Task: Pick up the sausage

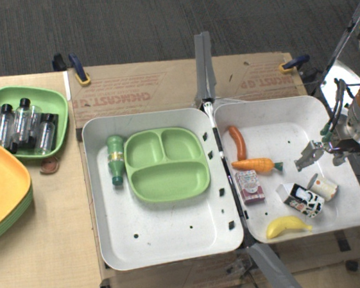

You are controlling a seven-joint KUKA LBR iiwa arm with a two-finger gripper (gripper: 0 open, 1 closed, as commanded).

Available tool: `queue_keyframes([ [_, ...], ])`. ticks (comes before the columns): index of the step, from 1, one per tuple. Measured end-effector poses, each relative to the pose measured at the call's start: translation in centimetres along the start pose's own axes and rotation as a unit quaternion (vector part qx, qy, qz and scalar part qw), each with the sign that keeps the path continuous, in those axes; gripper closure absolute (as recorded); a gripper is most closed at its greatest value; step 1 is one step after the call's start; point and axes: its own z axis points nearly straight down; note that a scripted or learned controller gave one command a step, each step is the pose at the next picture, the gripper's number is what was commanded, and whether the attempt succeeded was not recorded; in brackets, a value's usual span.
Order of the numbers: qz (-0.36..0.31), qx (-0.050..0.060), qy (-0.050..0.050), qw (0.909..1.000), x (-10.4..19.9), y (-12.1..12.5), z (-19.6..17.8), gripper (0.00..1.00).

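Claw (323,151) sat at the right side of the frame, over the right bin's (274,118) right part, arm coming in from the right edge. Fingers spread apart, nothing btwn them. Sausage (237,142) lay in the same bin, upper left area, close to the divider, running roughly up-down w/ a slight curve. Well apart from the claw. Just below it, the carrot (254,164) lay crosswise, its thick end about touching the sausage's lower tip, green stub pointing right toward the claw. Under the carrot, a small pink carton (250,186). Lower right of that bin: a black-and-white box (304,200) next to a white cylinder (325,188), and a banana (287,226) near the bottom rim.

Left bin (113,238) held a green divided plate (167,163), center-ish, and a green bottle (116,159) lying just left of it.

On the tabletop (63,250) at far left: a green tray (56,102) w/ dark-capped vials (23,127) in it, upper left of frame, and stacked orange plates (1,193) below it, cut by the left edge.
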Motion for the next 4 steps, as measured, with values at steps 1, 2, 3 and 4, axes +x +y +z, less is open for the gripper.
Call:
queue_keyframes([
  [1,0.022,0.001,0.000,0.9998,4.9,2.6,11.8,0.00],
  [2,-0.029,-0.005,0.000,0.9996,4.9,8.0,14.1,0.00],
  [3,-0.047,-0.001,-0.001,0.9989,4.8,12.9,14.6,0.00],
  [4,-0.058,-0.001,-0.001,0.9983,3.4,17.3,14.6,0.00],
])
